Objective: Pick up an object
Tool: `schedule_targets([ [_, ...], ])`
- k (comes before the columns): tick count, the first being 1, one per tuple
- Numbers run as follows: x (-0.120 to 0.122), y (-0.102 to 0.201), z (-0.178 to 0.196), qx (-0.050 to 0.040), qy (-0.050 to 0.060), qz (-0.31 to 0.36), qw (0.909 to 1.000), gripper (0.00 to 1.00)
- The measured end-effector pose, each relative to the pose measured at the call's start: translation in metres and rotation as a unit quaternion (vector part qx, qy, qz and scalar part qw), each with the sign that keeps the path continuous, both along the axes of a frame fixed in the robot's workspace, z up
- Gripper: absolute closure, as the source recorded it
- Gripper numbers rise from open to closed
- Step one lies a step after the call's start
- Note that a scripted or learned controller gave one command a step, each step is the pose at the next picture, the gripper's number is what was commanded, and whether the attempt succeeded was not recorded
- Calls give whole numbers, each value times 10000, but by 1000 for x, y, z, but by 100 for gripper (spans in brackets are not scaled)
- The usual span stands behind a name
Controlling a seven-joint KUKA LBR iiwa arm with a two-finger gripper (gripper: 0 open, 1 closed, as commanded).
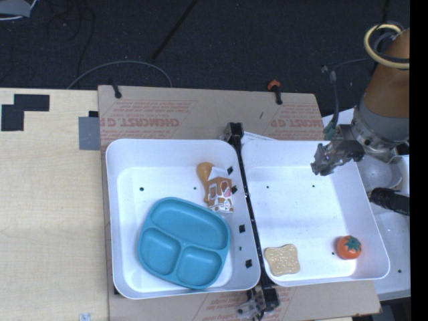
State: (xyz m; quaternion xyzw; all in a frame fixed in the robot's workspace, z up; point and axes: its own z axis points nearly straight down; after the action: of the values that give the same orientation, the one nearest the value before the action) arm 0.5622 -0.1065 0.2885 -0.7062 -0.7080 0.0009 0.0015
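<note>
Nearest, a tan cracker [282,260] and an orange tomato-like toy [348,247] lie at the right bin's [301,199] front edge, untouched. Farther back, the tool [322,164] hovers over that bin's rear right, carrying nothing, its spread unclear. This looks like the approach step; next it must travel forward and descend over one item.

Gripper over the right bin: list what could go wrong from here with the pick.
1. The gripper hangs at the right bin's far edge, well away from the tomato and the cracker; a straight descent would likely close on bare floor.
2. The tomato looks round and sits near the wall, so it may roll off.
3. The cracker lies flat in a corner, hard to get under.
</note>
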Motion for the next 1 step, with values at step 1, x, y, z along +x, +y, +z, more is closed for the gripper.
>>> schedule_targets([
  [1, -5, 45, -18, 2, 6, 1, 10000, 100],
])
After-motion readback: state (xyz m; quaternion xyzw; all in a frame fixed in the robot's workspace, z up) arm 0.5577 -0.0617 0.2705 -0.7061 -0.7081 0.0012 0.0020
